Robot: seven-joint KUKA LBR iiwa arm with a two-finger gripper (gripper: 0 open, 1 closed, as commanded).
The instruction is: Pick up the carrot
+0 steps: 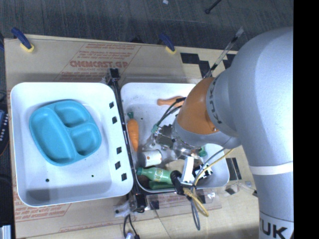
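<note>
One carrot (132, 134) against right bin (149, 91) left wall, claw (160, 142) alongside, state indiscernible: best approached vertically, straddling across the narrow width.

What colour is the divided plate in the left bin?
Light blue; the divided plate shows clearly in the camera view, lying in the left bin.

The arm (261, 108) is a thick, rounded tube of smooth light grey, with a thin white stripe across its lower part and large dark letters "UK" at the bottom. Above the wrist sits a glossy orange band (197, 111), with a ring of small dark print on the grey collar beside it. Below the band, the wrist is a cluster of grey metal parts. Black, white and yellow cables (199, 176) loop out of this cluster, and a small white label-like plate hangs among them.
</note>
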